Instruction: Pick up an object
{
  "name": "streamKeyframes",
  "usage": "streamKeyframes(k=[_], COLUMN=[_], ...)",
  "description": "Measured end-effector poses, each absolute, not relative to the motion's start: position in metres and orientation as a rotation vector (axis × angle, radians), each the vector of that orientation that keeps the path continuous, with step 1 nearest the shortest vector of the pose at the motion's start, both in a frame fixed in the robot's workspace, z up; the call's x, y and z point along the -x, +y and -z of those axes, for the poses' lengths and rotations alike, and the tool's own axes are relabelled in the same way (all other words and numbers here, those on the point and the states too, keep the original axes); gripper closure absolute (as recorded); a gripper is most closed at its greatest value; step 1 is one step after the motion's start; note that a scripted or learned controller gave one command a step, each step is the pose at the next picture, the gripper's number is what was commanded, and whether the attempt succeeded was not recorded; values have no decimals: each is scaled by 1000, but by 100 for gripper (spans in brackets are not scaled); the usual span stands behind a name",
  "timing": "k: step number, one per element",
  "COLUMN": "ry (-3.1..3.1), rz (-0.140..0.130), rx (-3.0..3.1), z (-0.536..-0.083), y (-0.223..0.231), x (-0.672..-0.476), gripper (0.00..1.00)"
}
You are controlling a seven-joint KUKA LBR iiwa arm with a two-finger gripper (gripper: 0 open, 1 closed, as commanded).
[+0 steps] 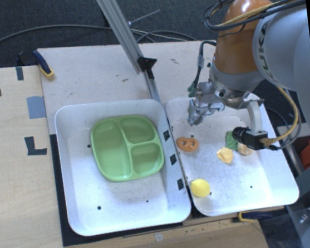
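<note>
In the right bin lie an orange pretzel-shaped piece, a yellow ball, a pale yellow wedge and a dark green piece with a tan one beside it. My gripper hangs above the bin's upper left part, just above and right of the pretzel piece. Nothing shows between its fingertips. They sit close together.
The left bin holds a green divided plate. A metal post slants down to the divider between the bins. The grey arm with its orange band covers the right bin's far right corner.
</note>
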State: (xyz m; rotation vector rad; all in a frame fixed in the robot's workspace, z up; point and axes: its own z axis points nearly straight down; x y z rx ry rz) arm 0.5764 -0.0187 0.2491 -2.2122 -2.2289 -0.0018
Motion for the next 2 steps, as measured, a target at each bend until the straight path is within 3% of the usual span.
streamKeyframes(k=[2], ry=[-2228], rz=[2], rx=[2213], z=[-254], y=[83], x=[-622], gripper=[100])
